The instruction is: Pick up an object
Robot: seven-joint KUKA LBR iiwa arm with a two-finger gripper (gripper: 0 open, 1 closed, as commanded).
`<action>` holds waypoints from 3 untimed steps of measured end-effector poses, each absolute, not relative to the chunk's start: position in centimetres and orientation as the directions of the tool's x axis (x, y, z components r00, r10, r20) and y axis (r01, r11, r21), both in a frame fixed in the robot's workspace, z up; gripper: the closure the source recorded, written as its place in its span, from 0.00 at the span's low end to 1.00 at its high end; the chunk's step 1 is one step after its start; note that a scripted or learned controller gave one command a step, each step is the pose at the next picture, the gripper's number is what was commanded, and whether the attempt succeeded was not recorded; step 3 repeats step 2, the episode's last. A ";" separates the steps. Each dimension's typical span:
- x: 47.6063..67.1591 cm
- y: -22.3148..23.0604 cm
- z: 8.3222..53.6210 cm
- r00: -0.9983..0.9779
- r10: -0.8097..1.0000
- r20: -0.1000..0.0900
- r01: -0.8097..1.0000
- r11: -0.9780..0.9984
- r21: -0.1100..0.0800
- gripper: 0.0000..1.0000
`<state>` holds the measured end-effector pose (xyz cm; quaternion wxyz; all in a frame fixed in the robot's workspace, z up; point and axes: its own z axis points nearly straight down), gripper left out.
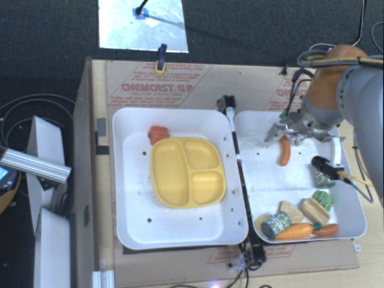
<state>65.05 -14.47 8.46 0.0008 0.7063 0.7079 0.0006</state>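
My gripper hangs over the back of the right bin, open, its fingers spread apart with nothing between them. Just in front of the fingertips an orange sausage-shaped toy lies on the bin floor, apart from the fingers. At the front of this bin lies a cluster: a carrot, a green can, a bread slice, a bun and a green broccoli piece.
The left bin holds a yellow divided plate and a red-orange toy behind it. A black divider rail runs between the bins. The grey arm comes in from the right.
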 end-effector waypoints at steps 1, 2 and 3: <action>65.2 -14.5 9.6 -0.004 1.000 -0.001 1.000 0.004 0.005 1.00; 61.1 -7.7 18.6 -0.005 1.000 0.001 1.000 0.005 0.005 1.00; 61.1 -7.7 18.6 -0.005 1.000 0.001 1.000 0.005 0.005 1.00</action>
